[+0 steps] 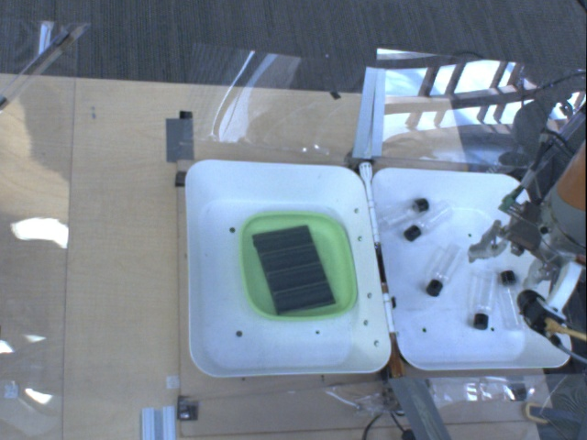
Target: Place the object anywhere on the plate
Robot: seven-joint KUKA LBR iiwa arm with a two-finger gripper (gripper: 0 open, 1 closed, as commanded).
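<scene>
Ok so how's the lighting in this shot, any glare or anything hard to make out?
In the camera view, bright window reflections streak the transparent sheet behind the bins, and pale patches fall on the bench. The clear tubes nearly vanish against the white right bin; their black caps read best. The green plate and dark block are sharp.

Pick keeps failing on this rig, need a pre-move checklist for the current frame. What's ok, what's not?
1. Green plate sits flat in the left bin: ok.
2. Plate surface free: not ok, a dark ribbed block covers most of it.
3. Objects available: ok, several clear vials with black caps, e.g., lie in the right bin.
4. Pincer positioned over the right bin: ok.
5. Vial between its fingers: cannot tell.
6. Vials spaced apart for a clean pick: ok for the middle one; the two near the arm lie close together.
</scene>
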